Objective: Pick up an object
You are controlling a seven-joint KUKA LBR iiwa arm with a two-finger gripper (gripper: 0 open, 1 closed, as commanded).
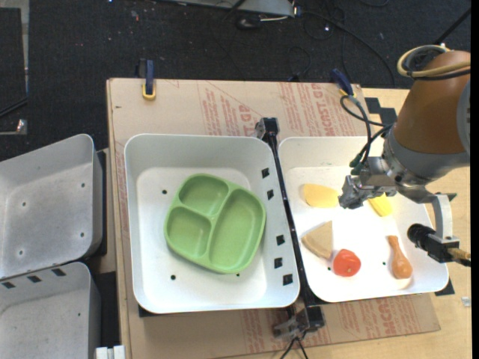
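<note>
Right, the gripper [353, 194] is down inside the right bin [430, 286], hanging between a yellow oval piece [320, 195] on its left and a smaller yellow piece [381, 206] on its right, close to both. Whether it is spread or pressed together, I cannot tell from this angle, and nothing shows pinched in it. Nearer the front of the same bin lie a tan wedge [319, 239], a red tomato-like piece [346, 263] touching the wedge's lower corner, and an orange drumstick shape [399, 258] off to the right, apart from the others. Across the divider, the left bin [150, 163] holds a green three-compartment plate [215, 222]. Both bins sit on the cardboard-covered bench [202, 107].
</note>
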